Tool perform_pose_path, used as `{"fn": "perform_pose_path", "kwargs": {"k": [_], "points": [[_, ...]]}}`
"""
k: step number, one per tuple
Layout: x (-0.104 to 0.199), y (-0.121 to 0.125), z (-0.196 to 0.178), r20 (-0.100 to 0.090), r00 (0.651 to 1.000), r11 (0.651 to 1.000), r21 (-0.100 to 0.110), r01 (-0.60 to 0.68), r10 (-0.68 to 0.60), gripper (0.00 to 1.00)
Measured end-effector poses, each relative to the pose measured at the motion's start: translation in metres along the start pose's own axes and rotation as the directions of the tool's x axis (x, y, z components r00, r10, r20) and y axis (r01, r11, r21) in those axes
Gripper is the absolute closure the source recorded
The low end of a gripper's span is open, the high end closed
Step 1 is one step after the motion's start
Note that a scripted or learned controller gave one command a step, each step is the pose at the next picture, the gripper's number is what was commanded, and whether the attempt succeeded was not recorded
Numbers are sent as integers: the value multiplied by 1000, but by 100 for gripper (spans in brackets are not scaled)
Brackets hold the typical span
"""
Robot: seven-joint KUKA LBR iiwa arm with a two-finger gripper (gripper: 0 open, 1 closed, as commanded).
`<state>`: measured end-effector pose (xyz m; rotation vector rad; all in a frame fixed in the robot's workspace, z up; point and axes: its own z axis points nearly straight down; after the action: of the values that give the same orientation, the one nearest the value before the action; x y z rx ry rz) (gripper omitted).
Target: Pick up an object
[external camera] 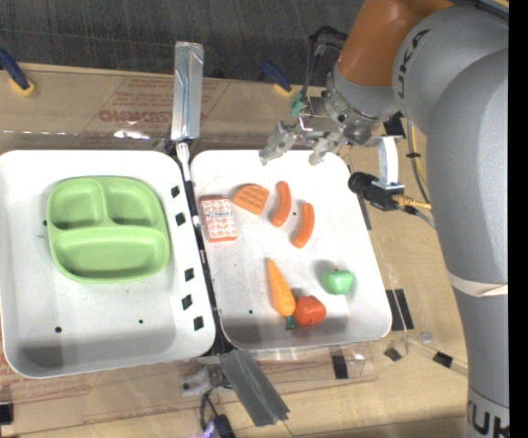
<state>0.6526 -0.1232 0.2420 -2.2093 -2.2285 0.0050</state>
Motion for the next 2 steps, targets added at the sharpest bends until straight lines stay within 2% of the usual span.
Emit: {"fn": "perform_pose_path", "kwargs": {"k": [1, 2], "points": [[-39, -76, 136, 3, 1000, 999, -14, -29, 29, 0], [-10, -120, 140, 14, 990, 990, -30, 137, -137, 0]]}}
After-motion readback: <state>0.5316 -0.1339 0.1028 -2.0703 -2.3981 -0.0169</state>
